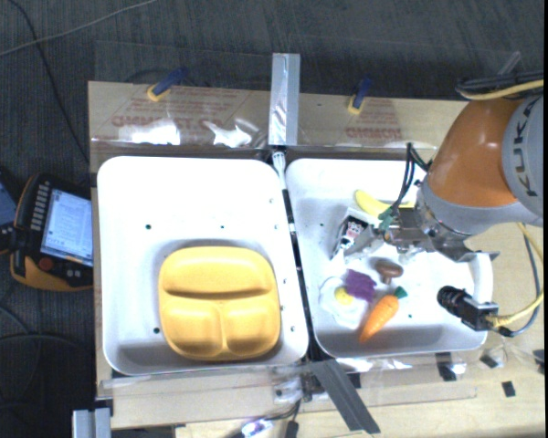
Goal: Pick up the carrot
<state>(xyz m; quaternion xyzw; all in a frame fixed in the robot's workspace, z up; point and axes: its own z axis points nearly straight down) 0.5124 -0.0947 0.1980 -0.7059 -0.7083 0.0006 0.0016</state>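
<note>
**A:** Starting at the gripper: clenched or released?

**B:** Cannot tell from this slant. Hangs over the back half of the right bin, carried in from the right on the grey arm with the orange band.

**A:** Closest to it?

**B:** Just behind and to the right, a yellow banana-shaped piece. In front and to the right, a small brown piece, lying under the wrist's edge.

**A:** And one step further out?

**B:** A purple piece, resting against or over a toy fried egg, white with a yellow yolk. Hard to say whether touching or overlapping.

**A:** As for the carrot?

**B:** Lies loose on the floor of the right bin, near the front wall, apart from the gripper, with the purple and brown pieces between. Orange, set on a slant: green top toward the brown piece, pointed tip toward the front wall. Sits just right of the egg; contact there cannot be judged.

**A:** Beyond that bin?

**B:** In the left bin, a yellow divided plate, toward the front and well apart from everything else. At the bench's back edge, two blue-and-yellow clamps, plus a silver post standing between the bins. Off the bench to the left, on dark flooring, a handheld pendant with a lit screen.
</note>
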